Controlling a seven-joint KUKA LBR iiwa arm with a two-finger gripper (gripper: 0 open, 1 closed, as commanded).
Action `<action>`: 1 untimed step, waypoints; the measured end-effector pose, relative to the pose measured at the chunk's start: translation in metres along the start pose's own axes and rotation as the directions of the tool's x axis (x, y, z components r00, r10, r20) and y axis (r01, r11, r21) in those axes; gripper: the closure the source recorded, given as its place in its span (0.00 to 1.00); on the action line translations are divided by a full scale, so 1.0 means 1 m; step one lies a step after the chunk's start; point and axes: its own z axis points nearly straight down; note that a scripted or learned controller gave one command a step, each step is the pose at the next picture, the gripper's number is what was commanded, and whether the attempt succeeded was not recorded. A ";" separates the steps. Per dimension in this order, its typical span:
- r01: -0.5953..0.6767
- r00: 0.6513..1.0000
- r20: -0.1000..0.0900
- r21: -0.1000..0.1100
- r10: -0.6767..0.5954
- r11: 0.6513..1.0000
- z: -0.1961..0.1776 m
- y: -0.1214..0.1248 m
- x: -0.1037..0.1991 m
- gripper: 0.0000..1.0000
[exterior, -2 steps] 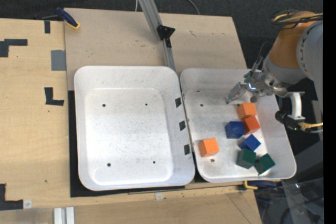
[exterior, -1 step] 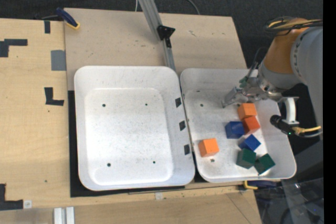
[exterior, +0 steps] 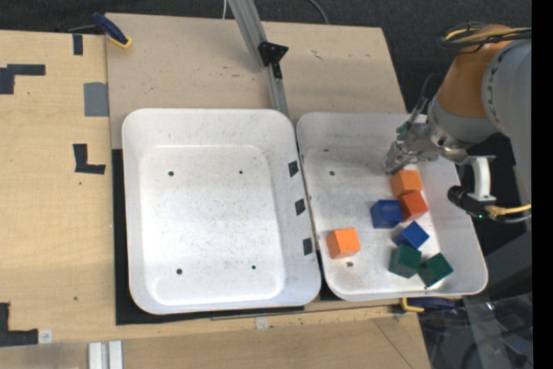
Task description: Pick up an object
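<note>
My gripper [exterior: 400, 156] hangs over the upper right part of the right bin [exterior: 346, 143], with the grey arm and its orange band behind it. Just below it lies an orange block [exterior: 406, 181], close to or touching the gripper's tip. A second orange block [exterior: 416, 203] sits right under the first. Nearby are two blue blocks [exterior: 386, 213] [exterior: 415, 235] and two dark green blocks [exterior: 403, 261] [exterior: 435, 269]. Another orange block [exterior: 343, 242] lies alone toward the bin's lower left.
The left bin [exterior: 207, 212] stands beside the right one. A slanted metal rod [exterior: 246, 4] runs down to the bins' shared top edge. The wooden bench [exterior: 52, 186] stretches out to the left.
</note>
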 end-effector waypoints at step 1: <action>-0.003 1.000 0.000 -0.006 0.003 1.000 -0.058 0.006 -0.007 1.00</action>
